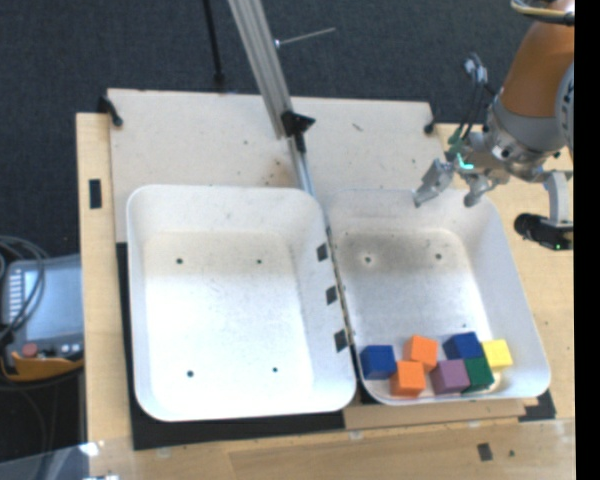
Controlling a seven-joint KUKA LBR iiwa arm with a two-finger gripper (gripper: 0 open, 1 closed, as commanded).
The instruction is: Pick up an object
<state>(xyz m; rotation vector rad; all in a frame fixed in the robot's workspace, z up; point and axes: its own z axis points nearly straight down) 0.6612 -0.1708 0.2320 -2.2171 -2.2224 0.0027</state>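
Several small blocks lie bunched at the near edge of the right bin (500, 258): a blue block (378, 360), two orange blocks (423, 349) (409, 377), a purple block (448, 376), a green block (479, 373), a dark blue block (463, 346) and a yellow block (497, 353). My gripper (450, 190) hangs above the far rim of the right bin, well away from the blocks. Its two fingers stand apart, open, with nothing between them.
The left bin (140, 268) sits beside the right one, their rims meeting at the middle. A slanted aluminium post (265, 58) rises from the bench behind the bins. A pendant and cables (30, 318) lie off the bench's left.
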